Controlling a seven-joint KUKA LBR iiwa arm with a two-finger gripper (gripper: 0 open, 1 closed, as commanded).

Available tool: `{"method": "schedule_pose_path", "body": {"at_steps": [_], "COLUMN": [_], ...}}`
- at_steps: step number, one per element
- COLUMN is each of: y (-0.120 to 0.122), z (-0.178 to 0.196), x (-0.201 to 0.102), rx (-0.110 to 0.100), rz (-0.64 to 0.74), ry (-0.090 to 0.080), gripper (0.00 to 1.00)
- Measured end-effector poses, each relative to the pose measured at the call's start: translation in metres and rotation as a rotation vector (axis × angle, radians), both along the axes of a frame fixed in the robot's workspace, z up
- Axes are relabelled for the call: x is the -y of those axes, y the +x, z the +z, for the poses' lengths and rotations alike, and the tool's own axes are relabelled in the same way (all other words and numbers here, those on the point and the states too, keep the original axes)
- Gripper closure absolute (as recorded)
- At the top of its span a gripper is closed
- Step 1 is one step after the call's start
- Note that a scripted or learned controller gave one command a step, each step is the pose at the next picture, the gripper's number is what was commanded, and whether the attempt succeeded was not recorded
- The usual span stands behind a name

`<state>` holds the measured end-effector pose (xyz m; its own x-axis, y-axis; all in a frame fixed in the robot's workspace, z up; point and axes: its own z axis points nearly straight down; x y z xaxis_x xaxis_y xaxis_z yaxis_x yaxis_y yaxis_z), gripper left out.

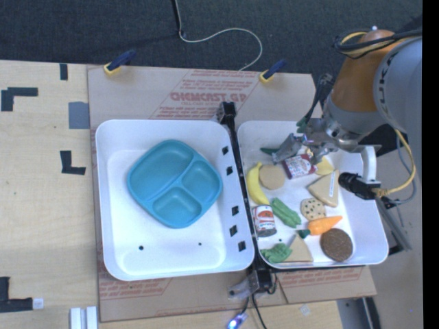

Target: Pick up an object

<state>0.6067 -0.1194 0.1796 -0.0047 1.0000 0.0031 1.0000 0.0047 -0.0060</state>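
Hovering over the right bin [374, 249], your end effector [302, 148] is sitting just above the packet [298, 166], which is lying directly beneath it by the banana [255, 184]; its grip state you cannot tell.

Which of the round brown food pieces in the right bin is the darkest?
The dark brown round patty in the right bin's front right corner. The cookie with dark chips and the tan round slice beside the banana are much paler.

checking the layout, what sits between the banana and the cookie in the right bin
In the camera view, a green pea pod lies between the banana and the cookie.
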Motion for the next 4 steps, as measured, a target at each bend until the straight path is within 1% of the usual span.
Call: {"method": "schedule_pose_path", "body": {"at_steps": [1, 2, 3, 4], "y": [-0.045, -0.062, -0.073, -0.073], "z": [0.032, 0.003, 0.004, 0.014], "x": [-0.059, -0.057, -0.099, -0.096], "rx": [0.003, 0.000, 0.002, 0.002], "rz": [0.001, -0.004, 0.000, -0.003], "ry": [0.000, -0.003, -0.001, -0.003], "gripper": [0.00, 0.00, 0.00, 1.00]}}
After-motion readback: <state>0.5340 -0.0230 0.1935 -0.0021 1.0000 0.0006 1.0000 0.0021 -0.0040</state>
